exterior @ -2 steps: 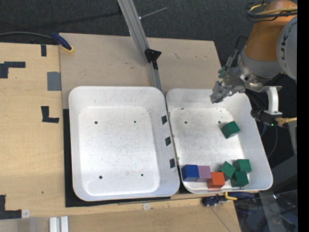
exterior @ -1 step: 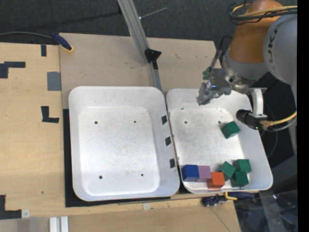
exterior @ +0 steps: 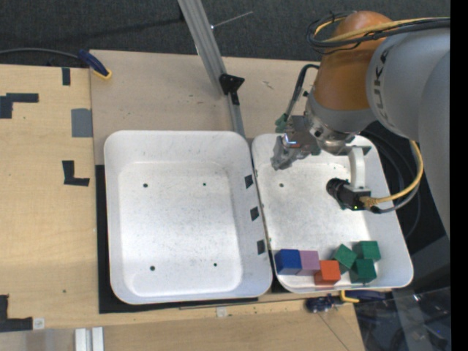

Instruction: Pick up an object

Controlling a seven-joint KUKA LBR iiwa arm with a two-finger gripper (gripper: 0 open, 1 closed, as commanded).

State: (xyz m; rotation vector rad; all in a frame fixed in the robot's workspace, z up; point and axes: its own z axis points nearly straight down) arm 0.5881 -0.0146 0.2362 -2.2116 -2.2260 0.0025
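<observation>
Several small cubes lie along the front edge of the right bin: a blue cube, a pale purple cube, an orange cube and three green cubes. My gripper hangs over the far left corner of that bin, well behind the cubes and apart from them. I see nothing held in it. The grey and orange arm covers the bin's far right part.
The left bin stands beside the right one, their rims touching in the middle. A slanted metal rail runs down to the bins' far edge. A black cable fitting hangs over the right bin.
</observation>
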